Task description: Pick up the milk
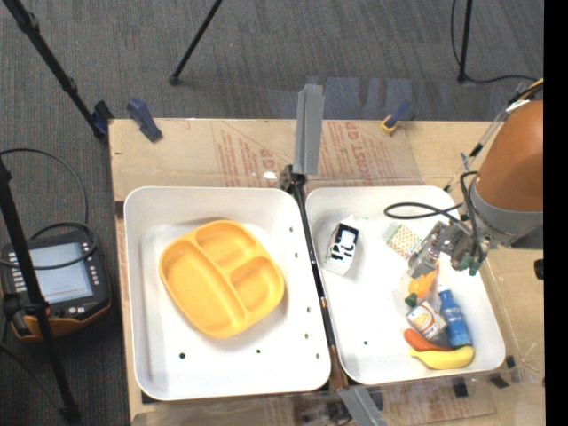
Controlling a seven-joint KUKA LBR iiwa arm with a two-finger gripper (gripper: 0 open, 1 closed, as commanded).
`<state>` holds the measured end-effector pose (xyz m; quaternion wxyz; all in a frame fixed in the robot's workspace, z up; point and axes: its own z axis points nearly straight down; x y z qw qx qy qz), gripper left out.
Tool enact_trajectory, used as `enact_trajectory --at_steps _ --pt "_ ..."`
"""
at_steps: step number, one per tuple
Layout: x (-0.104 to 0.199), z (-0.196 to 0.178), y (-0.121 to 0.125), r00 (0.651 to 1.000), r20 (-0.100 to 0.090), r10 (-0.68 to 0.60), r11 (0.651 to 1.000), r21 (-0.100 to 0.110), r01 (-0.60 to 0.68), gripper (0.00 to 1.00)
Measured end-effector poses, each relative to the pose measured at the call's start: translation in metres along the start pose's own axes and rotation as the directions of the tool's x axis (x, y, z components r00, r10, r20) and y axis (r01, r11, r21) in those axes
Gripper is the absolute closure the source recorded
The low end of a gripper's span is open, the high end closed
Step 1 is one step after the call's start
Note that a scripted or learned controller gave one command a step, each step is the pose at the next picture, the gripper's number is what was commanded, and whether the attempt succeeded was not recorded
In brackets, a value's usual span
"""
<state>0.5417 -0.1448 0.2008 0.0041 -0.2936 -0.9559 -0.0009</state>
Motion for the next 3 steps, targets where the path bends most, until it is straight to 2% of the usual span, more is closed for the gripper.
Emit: enact_trajectory --at_steps 3 --pt "-0.003 -0.019 0.002 1.000 -0.012 0.008 1.000 0.000 -0.008 1.00"
